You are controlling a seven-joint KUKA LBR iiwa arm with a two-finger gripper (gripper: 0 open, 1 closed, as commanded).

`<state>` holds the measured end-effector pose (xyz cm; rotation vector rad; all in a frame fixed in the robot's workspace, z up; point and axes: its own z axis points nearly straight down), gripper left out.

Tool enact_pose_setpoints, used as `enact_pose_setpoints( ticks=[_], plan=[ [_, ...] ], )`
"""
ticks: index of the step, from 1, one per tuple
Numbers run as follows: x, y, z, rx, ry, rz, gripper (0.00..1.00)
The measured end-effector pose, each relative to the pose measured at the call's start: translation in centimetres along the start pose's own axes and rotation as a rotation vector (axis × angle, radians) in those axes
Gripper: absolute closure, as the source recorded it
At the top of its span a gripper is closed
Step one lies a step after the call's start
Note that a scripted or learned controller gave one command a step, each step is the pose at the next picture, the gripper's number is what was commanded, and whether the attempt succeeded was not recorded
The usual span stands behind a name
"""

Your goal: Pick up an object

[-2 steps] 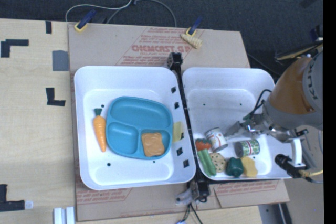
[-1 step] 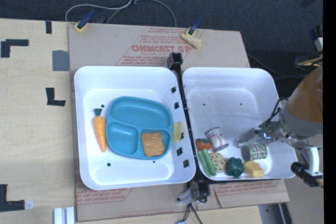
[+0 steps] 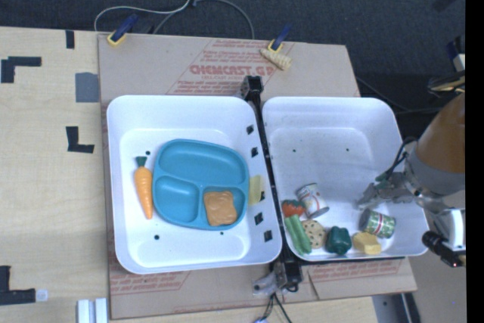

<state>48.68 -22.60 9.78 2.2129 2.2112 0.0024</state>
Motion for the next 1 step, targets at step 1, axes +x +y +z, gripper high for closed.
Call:
enact_pose_setpoints(
  ticks=[1],
  plan=[
    [0.03, -0.04, 0.08, 0.001, 0.001, 0.0, 0.0]
  ],
)
